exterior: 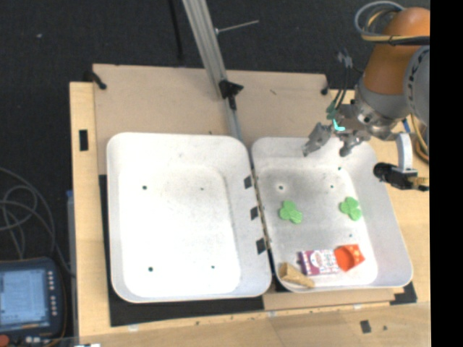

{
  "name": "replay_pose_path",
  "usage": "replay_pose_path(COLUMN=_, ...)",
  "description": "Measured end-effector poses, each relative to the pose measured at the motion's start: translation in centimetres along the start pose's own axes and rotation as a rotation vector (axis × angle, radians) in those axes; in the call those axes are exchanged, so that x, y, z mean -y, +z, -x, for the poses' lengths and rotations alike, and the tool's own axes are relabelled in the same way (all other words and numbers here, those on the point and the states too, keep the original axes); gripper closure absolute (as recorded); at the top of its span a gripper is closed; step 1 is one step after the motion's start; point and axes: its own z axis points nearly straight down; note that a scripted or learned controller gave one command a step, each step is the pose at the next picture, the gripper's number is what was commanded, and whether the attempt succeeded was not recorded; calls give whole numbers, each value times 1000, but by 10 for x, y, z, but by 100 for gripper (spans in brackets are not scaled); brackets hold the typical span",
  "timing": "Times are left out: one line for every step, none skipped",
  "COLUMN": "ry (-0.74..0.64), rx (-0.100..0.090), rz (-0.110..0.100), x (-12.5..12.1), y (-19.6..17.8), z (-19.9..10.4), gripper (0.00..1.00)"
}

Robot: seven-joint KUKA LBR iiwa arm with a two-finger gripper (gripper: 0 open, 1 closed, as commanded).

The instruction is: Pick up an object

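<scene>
The right bin point(376, 194) holds two green clover-shaped pieces, one point(290, 212) left of centre and one point(351, 207) to the right. Along its front edge lie a tan block point(295, 274), a purple and white carton point(318, 262) and a red object point(349, 256). My gripper point(332, 143) hangs above the bin's back edge, fingers spread open and pointing down, with nothing between them. It is well behind all the objects.
The left bin point(181, 215) lies beside the right one, with only small dark specks on it. A metal pole point(206, 42) rises from the bench behind the bins. A tablet point(25, 295) sits at the lower left, off the bench.
</scene>
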Motion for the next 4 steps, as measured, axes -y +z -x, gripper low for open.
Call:
replay_pose_path(ry=-2, rx=3, rz=4, x=-1, y=-3, z=0, gripper=0)
replay_pose_path(ry=3, rx=3, rz=-2, x=7, y=58, z=4, gripper=0)
replay_pose_path(ry=5, rx=3, rz=0, x=7, y=110, z=5, gripper=0)
replay_pose_path(ry=7, rx=4, rz=9, x=5, y=95, z=6, gripper=100)
